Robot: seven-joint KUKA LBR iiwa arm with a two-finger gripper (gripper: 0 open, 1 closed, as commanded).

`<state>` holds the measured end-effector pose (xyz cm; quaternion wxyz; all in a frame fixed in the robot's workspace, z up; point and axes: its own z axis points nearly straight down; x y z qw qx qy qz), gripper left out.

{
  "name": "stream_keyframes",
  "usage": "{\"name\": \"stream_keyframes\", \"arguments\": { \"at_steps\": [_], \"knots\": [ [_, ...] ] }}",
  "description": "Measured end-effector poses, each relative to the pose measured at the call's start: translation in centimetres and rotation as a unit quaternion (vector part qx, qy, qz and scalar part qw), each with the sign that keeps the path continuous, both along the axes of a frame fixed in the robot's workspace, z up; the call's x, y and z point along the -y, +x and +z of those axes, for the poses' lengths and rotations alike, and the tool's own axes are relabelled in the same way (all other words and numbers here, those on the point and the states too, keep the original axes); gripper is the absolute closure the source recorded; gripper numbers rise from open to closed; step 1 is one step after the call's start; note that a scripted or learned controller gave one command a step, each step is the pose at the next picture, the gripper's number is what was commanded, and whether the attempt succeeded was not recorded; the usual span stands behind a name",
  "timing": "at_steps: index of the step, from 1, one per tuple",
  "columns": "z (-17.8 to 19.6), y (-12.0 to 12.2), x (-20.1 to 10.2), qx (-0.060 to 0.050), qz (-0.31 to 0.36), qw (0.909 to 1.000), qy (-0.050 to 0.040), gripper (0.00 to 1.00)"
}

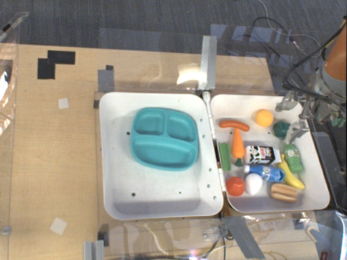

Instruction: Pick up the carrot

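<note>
The carrot (238, 143) is orange with a green stub at its near end. It lies lengthwise in the left part of the right bin (320, 196), just below a red sausage (234, 125). My gripper (290, 116) hangs over the bin's far right corner, well to the right of the carrot. Its fingers (297, 129) are spread open with nothing held. A dark green vegetable (281, 128) sits just beneath them.
Around the carrot lie a green stick (224, 156), a black-and-white carton (263, 154), a blue bottle (267, 173), a tomato (235, 186), an egg (253, 183), an orange ball (264, 117), a banana (291, 176) and a bun (284, 192). The left bin (116, 199) holds a teal divided plate (164, 138).
</note>
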<state>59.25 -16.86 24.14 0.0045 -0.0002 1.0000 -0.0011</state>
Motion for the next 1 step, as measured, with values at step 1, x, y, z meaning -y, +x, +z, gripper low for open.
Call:
{"name": "stream_keyframes", "arguments": {
  "at_steps": [1],
  "knots": [
    [-11.93, 2.61, -0.82, 0.013, -0.096, 0.9953, -0.0003, 0.00]
  ]
}}
